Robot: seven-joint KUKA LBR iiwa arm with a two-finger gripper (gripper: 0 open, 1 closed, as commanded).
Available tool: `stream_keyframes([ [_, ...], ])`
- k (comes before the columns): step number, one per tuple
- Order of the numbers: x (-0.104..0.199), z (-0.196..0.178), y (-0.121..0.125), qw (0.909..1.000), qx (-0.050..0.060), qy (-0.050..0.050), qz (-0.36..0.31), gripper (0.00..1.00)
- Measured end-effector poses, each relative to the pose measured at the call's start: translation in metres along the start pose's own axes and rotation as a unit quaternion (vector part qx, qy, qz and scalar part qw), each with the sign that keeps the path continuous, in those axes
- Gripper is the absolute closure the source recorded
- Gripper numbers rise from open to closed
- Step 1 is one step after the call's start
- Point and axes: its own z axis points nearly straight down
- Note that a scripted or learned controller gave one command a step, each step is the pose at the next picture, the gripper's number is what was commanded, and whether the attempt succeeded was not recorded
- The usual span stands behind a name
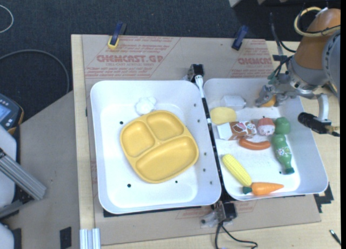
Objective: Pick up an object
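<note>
Carrot [263, 188]: nearest thing in the right bin [319, 172], lying pretty much flat along the front wall, orange tip pointing right, green end left.
Corn [237, 169]: just behind the carrot, long axis on a diagonal, running from upper left down to lower right, almost touching the carrot's green end.
Green bottle [282, 151]: long axis close to front-to-back, cap end toward the front right. It has a label, but too small to read.
Sausage [254, 144]: lying left-right in the middle, slightly curved.
Small toys [254, 128]: a brown-and-white one and a pinkish round one, side by side just behind the sausage.
Lemon-ish yellow piece [223, 115]: by the left wall of the right bin.
Yellow tray [158, 145]: three compartments, sits alone mid left bin [108, 177], turned at a slant.
White lump [145, 104]: just behind the tray.
Tool [268, 98]: over the far right corner of the right bin, honestly can't tell if it's released or clenched, nothing seen in it.
Counter [135, 56]: brown sheet printed "CHEMCAST GP", repeated, partly cut off by the bins.
</note>
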Motion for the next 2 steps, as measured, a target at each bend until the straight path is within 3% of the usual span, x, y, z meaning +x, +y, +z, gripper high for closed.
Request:
stream_keyframes([
  [1, 0.086, -0.047, 0.007, 1.0, -0.001, 0.003, -0.003, 1.0],
  [2, 0.141, -0.092, 0.01, 1.0, 0.0, 0.002, -0.001, 1.0],
])
